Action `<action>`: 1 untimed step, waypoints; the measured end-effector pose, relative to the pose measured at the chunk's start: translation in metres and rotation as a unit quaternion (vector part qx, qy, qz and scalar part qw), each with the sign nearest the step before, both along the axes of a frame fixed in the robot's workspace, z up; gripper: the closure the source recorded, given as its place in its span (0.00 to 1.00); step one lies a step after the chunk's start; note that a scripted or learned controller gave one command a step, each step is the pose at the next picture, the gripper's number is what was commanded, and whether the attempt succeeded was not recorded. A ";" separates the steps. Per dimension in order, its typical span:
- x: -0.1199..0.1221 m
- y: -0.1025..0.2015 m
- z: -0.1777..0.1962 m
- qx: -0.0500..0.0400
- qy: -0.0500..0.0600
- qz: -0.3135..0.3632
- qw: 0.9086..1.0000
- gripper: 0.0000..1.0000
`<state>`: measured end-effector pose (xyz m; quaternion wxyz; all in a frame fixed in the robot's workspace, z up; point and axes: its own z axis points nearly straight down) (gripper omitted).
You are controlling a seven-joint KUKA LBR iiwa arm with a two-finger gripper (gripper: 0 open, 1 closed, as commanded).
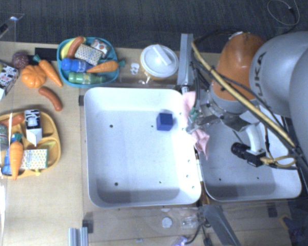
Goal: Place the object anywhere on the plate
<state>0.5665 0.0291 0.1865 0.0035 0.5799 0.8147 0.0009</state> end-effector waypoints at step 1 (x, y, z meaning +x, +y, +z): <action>0.001 0.000 0.038 0.001 0.002 0.002 1.000 1.00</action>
